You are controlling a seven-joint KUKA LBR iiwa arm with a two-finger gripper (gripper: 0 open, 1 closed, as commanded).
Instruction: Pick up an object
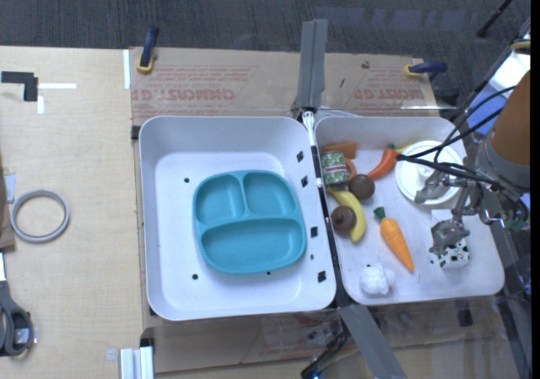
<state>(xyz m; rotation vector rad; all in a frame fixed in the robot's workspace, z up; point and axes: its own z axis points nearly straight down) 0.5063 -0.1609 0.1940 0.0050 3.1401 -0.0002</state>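
Metal two-finger pincer (447, 238) low in right white bin (485, 284), directly above small black-and-white spotted toy (452, 257), grip state indiscernible, orange plastic carrot (395, 240) just beside.

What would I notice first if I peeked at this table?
Probably the big blue divided plate, sitting alone in the left bin. Next, the toy food crowding the right bin: an orange carrot, a yellow banana, and the gripper hanging over them.

Scissors (15, 327) cropped at left edge
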